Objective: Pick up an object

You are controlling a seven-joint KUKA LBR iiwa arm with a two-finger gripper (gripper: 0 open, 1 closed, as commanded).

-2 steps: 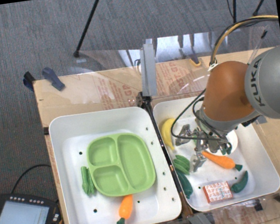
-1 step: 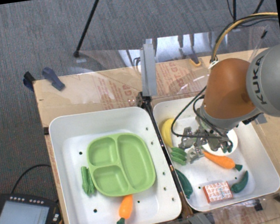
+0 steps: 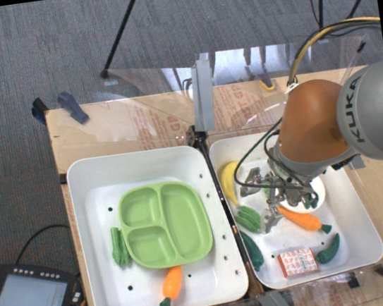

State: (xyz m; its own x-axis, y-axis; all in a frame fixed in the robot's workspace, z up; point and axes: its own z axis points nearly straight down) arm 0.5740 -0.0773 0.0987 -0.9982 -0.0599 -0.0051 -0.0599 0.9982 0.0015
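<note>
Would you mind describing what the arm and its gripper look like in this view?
The arm is a rounded grey body with dark "KUKA" lettering on its side and a broad orange band above the wrist. Black and yellow cables loop over it. The gripper is a compact metallic assembly trailing thin dark wires.
</note>
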